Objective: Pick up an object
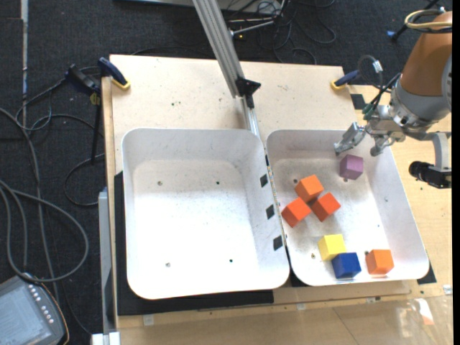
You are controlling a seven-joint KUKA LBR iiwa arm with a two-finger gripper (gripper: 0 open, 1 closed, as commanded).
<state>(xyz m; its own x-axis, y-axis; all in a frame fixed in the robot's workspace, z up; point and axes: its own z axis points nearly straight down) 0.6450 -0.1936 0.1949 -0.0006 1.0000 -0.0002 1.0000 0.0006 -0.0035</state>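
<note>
1. Where the bench carries its two shallow white bins, the left bin sits beside the right bin, their inner walls touching along the middle.
2. Seven blocks lie in the right bin: four orange, one purple, one yellow, one blue.
3. Three orange blocks cluster near the bin's centre, touching one another; the fourth orange block sits at the near right corner.
4. The yellow block touches the blue block just in front of it.
5. The purple block is a small, matt lilac cube, upright, alone at the bin's far end.
6. The gripper hangs just above the purple block with its fingers spread, one finger on each side, nothing between them.
</note>
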